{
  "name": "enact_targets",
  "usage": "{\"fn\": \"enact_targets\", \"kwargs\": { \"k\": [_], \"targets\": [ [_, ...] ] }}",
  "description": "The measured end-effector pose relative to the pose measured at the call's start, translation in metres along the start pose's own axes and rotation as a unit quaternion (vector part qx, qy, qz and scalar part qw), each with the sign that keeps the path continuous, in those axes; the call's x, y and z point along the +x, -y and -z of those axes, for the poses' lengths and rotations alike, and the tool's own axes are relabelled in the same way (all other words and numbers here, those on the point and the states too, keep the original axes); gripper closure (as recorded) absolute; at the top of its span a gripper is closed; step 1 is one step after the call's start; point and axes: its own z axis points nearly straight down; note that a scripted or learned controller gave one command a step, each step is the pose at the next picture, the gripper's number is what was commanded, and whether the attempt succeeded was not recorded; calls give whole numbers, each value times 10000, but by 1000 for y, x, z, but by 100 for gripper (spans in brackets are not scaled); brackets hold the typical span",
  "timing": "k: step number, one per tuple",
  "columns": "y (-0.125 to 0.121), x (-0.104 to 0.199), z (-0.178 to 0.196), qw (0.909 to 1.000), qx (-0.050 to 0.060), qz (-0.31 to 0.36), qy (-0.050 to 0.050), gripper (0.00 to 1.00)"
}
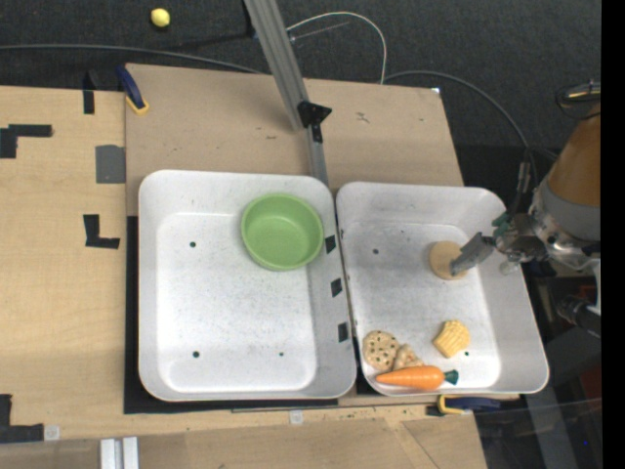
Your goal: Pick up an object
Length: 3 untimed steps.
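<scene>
Left bin (166, 291): one green bowl (282, 231), set upright near the back right corner.

Right bin (410, 203): a tan round piece (444, 259) at mid-right; a yellow corn piece (450, 338), a speckled cookie (379, 348) and an orange carrot (415, 378) grouped along the front edge.

Hand (473, 253): reached in from the right, tilted downward, its tip placed against the tan round piece. Whether it is open or closed cannot be told.
</scene>
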Motion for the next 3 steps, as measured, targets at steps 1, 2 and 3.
{"fn": "enact_targets", "kwargs": {
  "k": [1,2,3],
  "targets": [
    [0,0,0,10000,-1,-2,0,0],
    [-2,0,-44,10000,22,-5,0,0],
    [-7,-7,-99,10000,27,-7,0,0]
  ]
}}
